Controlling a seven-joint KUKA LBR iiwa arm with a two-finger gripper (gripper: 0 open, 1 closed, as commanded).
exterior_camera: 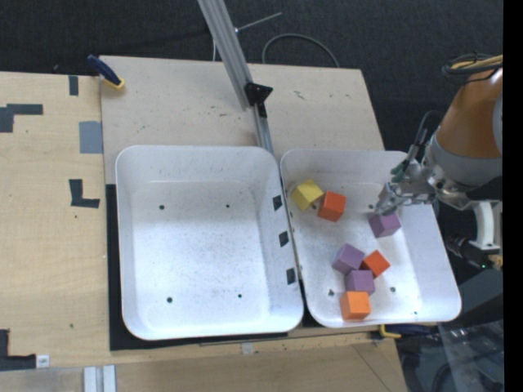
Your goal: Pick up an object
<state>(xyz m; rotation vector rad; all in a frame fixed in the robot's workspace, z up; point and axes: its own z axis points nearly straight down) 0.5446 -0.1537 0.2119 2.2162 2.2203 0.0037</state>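
Left bin (pixel 131 170): white, shallow, smooth plastic with rounded corners, faint grey speckling on the floor and a few small dark dots. It sits on a pale wooden desk (pixel 49 243) marked with grey tape. A ribbed metal pole (pixel 225 35) crosses above the seam between the bins.

Right bin (pixel 433 300), same make. It holds the task's blocks, all small matte cubes with sharp edges, probably foam or painted wood. Near the seam: yellow cube (pixel 308 193) touching an orange cube (pixel 331 207). Lower down, a tight cluster: purple cube (pixel 349 258), orange cube (pixel 376 263), purple cube (pixel 359 281), orange cube (pixel 355 305), each touching or just beside a neighbour.

Likely target: the lone purple cube (pixel 384 223), tilted, apart from the cluster, directly under the gripper (pixel 395 200). The jaws hang at its upper edge; whether they are open, closed or clamped on it cannot be read from this view, so no hold is claimed.

Risks, as judgement:
- Tilted cube offers slanted faces; the jaws may pinch a corner and squirt it out.
- Off-centre descent could push the cube toward the cluster instead of straddling it.
- Smooth bin floor lets a nudged cube slide.
- A shallow bite could drop it on lift.
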